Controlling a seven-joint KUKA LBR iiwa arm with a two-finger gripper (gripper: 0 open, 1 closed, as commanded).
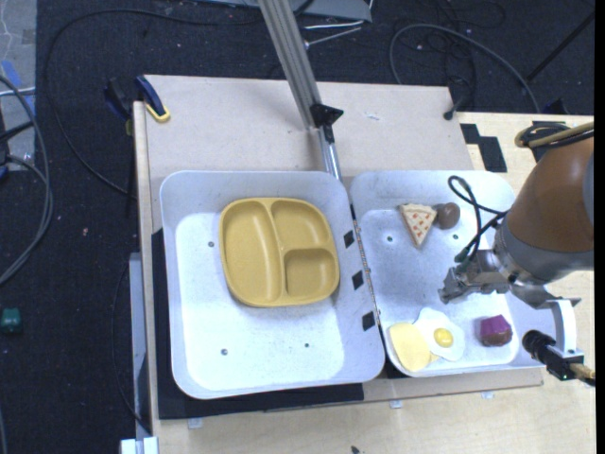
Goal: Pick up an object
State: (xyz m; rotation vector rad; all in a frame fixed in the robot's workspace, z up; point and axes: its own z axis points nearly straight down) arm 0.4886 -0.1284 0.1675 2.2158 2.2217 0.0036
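In the right bin (388,244) lie a pizza slice (418,222), a small brown ball (446,216) beside it, a yellow cheese piece (408,345), a fried egg (442,337) and a purple block (494,330). My gripper (460,284) hangs low over the middle right of that bin, above the egg and left of the purple block. The left bin (189,348) holds a yellow divided plate (279,251).
A slanted metal pole (293,55) runs from the top down to the gap between the bins. Black cables (473,211) loop over the right bin's far corner. The arm's body (558,216) covers the right bin's right side.
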